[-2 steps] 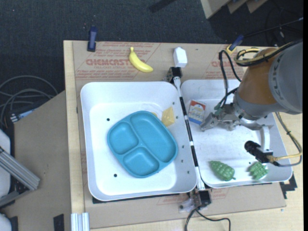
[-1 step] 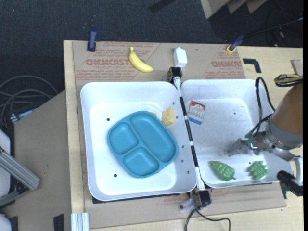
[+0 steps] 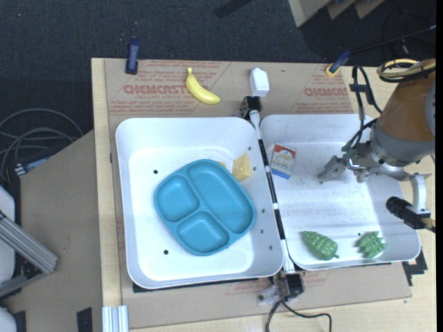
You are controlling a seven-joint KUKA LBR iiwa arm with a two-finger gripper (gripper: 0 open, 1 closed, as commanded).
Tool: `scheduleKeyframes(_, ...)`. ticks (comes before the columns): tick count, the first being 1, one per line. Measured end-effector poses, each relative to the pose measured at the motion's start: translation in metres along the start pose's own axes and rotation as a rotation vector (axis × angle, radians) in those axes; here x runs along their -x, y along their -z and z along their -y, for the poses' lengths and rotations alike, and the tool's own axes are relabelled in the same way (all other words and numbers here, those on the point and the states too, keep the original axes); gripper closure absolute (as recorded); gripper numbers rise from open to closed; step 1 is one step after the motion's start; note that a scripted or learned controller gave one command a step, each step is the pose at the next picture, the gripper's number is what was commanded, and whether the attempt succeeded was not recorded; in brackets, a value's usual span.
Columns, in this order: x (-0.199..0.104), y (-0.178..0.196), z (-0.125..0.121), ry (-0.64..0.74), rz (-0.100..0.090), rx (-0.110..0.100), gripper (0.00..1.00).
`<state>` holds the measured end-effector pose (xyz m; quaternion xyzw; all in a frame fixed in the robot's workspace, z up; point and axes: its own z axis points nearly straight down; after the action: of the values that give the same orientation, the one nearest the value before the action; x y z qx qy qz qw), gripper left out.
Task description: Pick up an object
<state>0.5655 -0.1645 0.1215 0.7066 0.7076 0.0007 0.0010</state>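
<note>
My gripper hovers in the upper middle of the right bin, its two grey fingers spread open with nothing between them. A small red, white and blue box lies to its left, close to the bin's left wall. Two green bumpy toys sit along the bin's front edge: one in the middle, the other at the right. In the left bin a blue divided plate lies flat, with a yellow wedge touching its upper right rim.
A yellow banana and a white block rest on the bench behind the bins. Black cables run down beside the arm. A black clamp part hangs over the right bin's right side.
</note>
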Motion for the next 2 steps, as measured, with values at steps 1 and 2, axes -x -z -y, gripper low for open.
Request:
scheduleKeyframes(1, -0.015, -0.013, -0.101, 0.000, 0.000, -0.001, 0.00)
scheduleKeyframes(2, -0.070, -0.021, 0.034, -0.001, -0.002, -0.005, 0.00)
